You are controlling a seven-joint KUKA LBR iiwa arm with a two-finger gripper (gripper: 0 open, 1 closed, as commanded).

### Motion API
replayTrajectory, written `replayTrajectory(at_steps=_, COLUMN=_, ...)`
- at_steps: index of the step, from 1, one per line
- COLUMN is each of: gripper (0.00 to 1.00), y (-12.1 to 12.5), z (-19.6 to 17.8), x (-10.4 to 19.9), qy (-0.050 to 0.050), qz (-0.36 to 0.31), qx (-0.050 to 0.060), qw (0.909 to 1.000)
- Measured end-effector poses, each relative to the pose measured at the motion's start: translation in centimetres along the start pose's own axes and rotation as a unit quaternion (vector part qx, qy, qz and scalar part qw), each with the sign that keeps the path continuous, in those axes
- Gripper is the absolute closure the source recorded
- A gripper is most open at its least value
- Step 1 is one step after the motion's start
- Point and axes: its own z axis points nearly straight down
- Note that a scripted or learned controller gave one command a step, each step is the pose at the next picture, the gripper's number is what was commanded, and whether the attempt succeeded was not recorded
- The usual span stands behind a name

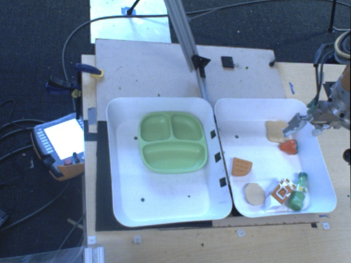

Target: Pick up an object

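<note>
At right bin (329,199) far edge: gripper (300,124) hovering, finger spread not discernible, nothing seen held. Just below it: red item (289,146), touching tan piece (276,130). Nearest candidate: red item. Advice: centre over it, clear of tan piece and bin wall, descend straight, close only once astride.

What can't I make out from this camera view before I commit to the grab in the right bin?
- Gripper: too small and blurred to tell its finger state or whether it touches anything.
- Tan piece: its right part is covered by the gripper.
- Arm: cut off by the right edge.
- Green bottle and patterned item: too small to tell whether they touch.
</note>
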Motion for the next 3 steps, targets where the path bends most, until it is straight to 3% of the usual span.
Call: replayTrajectory(at_steps=3, gripper=0.0, y=0.8, z=16.0, x=-0.7, qy=0.0, qz=0.002, qx=0.002, qw=1.0)
